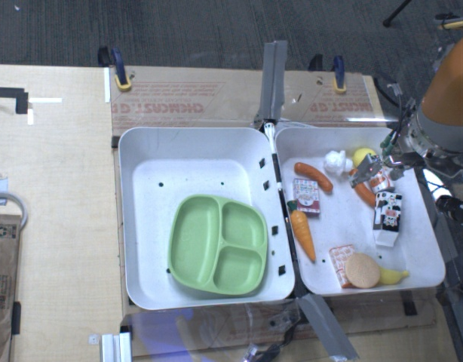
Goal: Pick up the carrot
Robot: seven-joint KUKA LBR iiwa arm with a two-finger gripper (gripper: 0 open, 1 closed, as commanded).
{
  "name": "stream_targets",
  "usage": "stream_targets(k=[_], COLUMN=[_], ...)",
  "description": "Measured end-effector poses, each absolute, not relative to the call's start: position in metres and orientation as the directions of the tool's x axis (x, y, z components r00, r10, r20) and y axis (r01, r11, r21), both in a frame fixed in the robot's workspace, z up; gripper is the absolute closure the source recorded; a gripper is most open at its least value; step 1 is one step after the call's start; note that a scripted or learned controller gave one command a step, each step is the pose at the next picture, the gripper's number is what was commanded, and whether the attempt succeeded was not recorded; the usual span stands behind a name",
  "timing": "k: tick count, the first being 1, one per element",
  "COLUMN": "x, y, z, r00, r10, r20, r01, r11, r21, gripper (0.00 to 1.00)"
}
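Lying in right bin (431, 240) near its left wall, carrot (302, 234) runs near-to-far, green top far, tip near and slightly right. Claw (376, 169) over bin's far right by an orange-red item (365, 193); can't tell finger state. One carrot, two bins, one green tray (218, 243).

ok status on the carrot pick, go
Hand over right bin's upper right. Carrot lies untouched by the divider. Small carton sits just above it.
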State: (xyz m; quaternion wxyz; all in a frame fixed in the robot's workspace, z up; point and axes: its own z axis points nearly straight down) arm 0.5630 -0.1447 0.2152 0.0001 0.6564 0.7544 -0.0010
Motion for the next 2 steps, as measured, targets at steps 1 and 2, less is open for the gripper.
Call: stream_targets(k=[1, 2], x=[0.531, 0.538], y=[-0.101, -0.148], z=[0.091, 0.105], r00=[-0.335, 0.419], r10=[0.942, 0.908], r20=[0.000, -0.002], r01=[0.942, 0.908], r11=[0.335, -0.419], r21=[-0.002, -0.002], gripper=[0.00, 0.00])
